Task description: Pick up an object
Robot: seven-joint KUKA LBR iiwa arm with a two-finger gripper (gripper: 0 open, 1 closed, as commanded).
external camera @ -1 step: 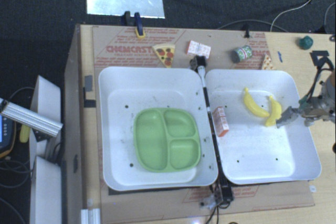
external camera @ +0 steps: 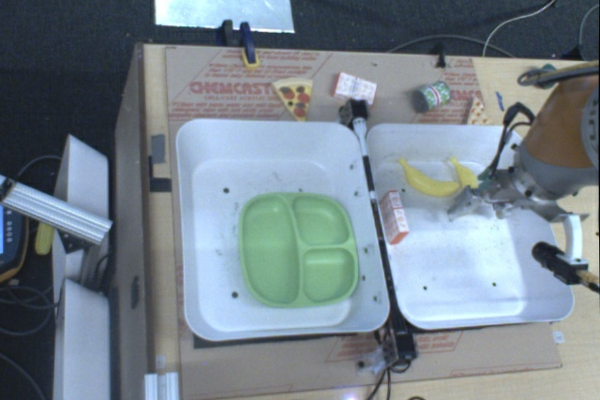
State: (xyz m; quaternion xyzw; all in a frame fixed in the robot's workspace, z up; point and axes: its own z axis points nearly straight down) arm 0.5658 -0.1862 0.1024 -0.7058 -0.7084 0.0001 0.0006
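Note:
In the right bin (external camera: 469,295) two yellow bananas lie near the far wall: a long one (external camera: 425,182) and a shorter one (external camera: 464,171). A small red and white box (external camera: 395,215) rests against that bin's left wall. My gripper (external camera: 479,204) hangs low over the right bin, just right of the bananas, and close beside the shorter one. Its grey fingers look spread apart, and nothing shows between them. The grey and orange arm (external camera: 562,140) comes in from the right.
A green divided plate (external camera: 300,248) lies in the left bin (external camera: 216,164). Beyond the bins, on the cardboard, sit a toy pizza slice (external camera: 293,96), a white and red packet (external camera: 354,87), a green can (external camera: 434,95) and another pizza slice (external camera: 476,111).

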